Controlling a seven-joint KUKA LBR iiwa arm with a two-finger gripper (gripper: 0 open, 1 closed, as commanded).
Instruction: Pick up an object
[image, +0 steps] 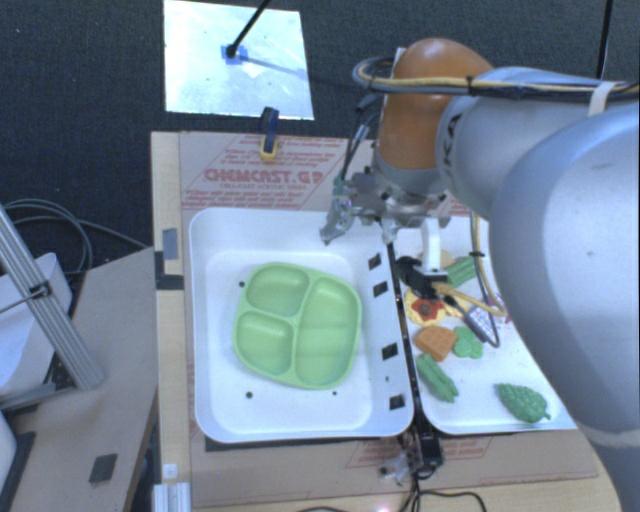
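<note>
The pincer (332, 228) hangs above the far side of the left bin (215, 290); I cannot tell if it is open or closed. The green plate (298, 325) lies flat there, probably hard to grip; the small toys (437, 343) crowd the right bin (475, 398).

Left bin (220, 260): white, with small black squares along its right wall. Divided plate (298, 325) in it: pale lime green, plain. Right bin (490, 415): white. In it: orange piece (436, 343), dark green knobbly piece (523, 401), mid-green long piece (437, 378). Arm (560, 180): grey, with orange band (425, 100). Cardboard sheet (260, 175) under the bins: tan, red lettering.
</note>
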